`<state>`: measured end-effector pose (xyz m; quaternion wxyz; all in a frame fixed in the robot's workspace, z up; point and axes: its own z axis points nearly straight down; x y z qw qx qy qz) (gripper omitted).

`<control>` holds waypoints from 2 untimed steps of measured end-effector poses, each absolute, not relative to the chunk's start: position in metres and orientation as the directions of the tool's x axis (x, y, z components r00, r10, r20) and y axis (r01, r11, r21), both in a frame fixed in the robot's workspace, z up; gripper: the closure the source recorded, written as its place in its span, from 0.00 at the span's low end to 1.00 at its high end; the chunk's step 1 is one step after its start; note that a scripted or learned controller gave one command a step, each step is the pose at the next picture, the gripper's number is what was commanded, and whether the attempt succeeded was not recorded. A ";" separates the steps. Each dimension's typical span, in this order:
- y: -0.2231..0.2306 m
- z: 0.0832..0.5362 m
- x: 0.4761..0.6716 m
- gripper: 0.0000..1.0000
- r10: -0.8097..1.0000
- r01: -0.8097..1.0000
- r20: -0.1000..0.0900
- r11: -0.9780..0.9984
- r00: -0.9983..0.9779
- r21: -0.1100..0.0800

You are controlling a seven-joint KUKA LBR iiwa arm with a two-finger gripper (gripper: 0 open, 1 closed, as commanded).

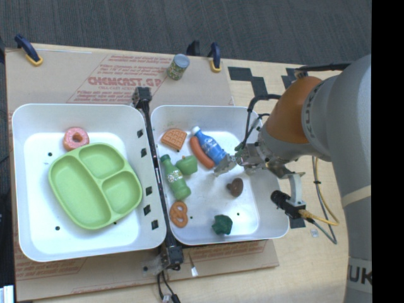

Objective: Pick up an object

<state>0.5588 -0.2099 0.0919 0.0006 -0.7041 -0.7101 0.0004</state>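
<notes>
- Reaching in from the right of the frame, grey arm with orange band, gripper low over the upper right part of the right bin.
- Fingers too small and blurred to judge: cannot tell how far apart, nor whether anything is gripped.
- Just left of the gripper, blue bottle lying tilted, touching an orange hot dog on its left side.
- Below the gripper, small brown piece on the bin floor, apart from the fingers.
- Elsewhere in the right bin: waffle at upper left, green bottle along the left wall, pretzel at lower left, dark green piece near the bottom.
- Left bin: green divided plate, pink donut at its upper left.
- Small jar on the cardboard above the bins.
</notes>
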 end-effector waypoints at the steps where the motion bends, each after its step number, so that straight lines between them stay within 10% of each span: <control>1: -0.210 0.102 0.559 1.00 1.000 1.000 0.000 0.012 -0.012 -0.003; 2: -0.211 0.263 0.612 1.00 1.000 1.000 -0.002 0.006 -0.006 0.003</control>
